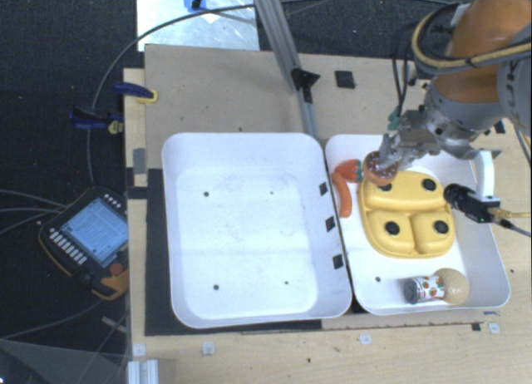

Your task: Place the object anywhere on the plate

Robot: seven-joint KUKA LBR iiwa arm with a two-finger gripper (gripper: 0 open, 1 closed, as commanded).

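Observation:
A yellow plate point(406, 205) with three shallow wells lies in the right bin point(366, 278). My gripper point(384, 164) hangs over the plate's upper left corner. Right under its tip a small reddish-brown round object point(380, 177) rests at or just above the plate's rim. The gripper hides whether it is being held. An orange carrot-like piece point(342, 193) with a green end lies just left of the plate, against the bin's left wall.
A small printed can point(419, 290) and a beige ball point(453, 285) lie at the front of the right bin. The left bin point(241, 224) sits alongside. A handheld pendant point(87, 237) rests off the bench at left. A metal pole point(278, 33) slants across the back.

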